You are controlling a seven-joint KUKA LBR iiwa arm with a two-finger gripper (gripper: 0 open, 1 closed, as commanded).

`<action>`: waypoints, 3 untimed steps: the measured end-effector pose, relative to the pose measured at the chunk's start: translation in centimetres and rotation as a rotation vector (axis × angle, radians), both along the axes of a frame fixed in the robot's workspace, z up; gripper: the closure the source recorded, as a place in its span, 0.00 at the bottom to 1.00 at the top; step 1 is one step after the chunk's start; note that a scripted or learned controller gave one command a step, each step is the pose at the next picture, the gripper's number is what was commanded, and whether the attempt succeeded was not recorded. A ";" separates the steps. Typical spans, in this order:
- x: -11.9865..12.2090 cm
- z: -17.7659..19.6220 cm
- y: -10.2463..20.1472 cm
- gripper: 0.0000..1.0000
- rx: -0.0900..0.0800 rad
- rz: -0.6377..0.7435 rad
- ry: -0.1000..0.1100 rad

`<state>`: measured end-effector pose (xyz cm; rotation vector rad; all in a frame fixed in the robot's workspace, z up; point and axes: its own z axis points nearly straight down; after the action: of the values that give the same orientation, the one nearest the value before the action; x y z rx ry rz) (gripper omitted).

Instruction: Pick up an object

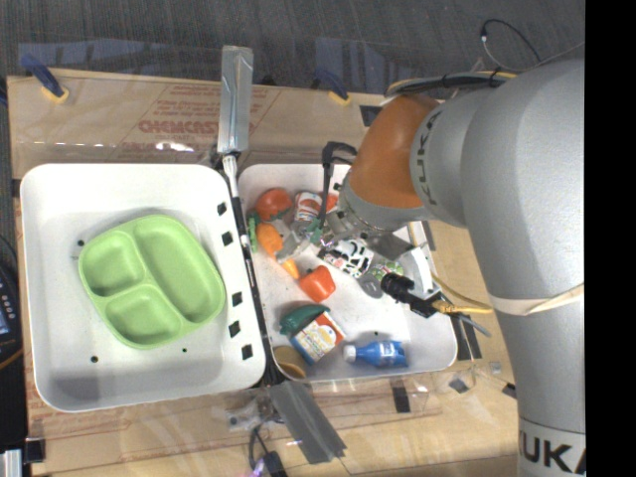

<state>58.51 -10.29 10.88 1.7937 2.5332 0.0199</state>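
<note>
Though the right-hand shallow white plastic bin [437,351] is crowded, the small orange plastic block [318,284] near its middle looks the likeliest target: judging by its look it is light, stiff and smooth, so a pinch across its flat sides should serve. It is squat, bright orange-red, with rounded corners, lying just beside a green-capped toy bottle [310,332] and near a blue bottle [381,353]. The tool [348,256] hangs just above it among the clutter; I cannot tell how it is set or what it has.
</note>
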 end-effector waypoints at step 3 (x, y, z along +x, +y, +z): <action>4.8 0.0 0.4 1.00 0.013 -0.144 0.037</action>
<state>63.32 -9.88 10.91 1.9939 2.4260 -0.0012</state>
